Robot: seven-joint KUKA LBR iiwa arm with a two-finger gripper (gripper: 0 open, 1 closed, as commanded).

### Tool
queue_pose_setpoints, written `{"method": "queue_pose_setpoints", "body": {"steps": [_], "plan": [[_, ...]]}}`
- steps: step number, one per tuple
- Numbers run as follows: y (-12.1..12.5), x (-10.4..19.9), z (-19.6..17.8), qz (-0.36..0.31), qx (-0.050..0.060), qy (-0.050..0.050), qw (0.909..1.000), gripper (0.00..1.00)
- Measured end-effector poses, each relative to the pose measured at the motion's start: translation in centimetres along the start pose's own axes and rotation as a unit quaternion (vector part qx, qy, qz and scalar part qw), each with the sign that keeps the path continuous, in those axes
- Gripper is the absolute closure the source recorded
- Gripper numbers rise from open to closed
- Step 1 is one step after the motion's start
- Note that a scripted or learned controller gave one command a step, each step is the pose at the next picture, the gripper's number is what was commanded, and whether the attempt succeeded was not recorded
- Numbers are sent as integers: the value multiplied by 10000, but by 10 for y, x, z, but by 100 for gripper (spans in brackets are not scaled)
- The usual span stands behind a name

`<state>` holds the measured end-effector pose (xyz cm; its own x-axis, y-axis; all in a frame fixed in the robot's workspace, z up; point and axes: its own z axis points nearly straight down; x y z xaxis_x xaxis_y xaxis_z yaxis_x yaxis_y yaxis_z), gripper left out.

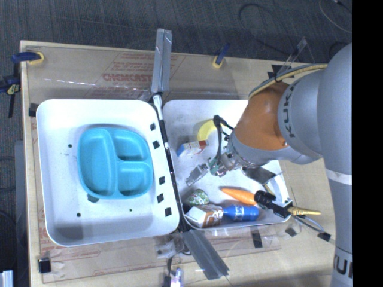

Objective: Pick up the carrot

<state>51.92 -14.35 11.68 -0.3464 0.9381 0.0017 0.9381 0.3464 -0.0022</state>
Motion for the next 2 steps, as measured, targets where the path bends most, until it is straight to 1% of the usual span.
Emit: {"method": "queue_pose_setpoints", "body": {"steps": [1, 2], "plan": [[-63, -48, 8, -326, -2, -4, 9995, 0], [-63, -48, 25, 1269, 0, 6, 9919, 0]]}}
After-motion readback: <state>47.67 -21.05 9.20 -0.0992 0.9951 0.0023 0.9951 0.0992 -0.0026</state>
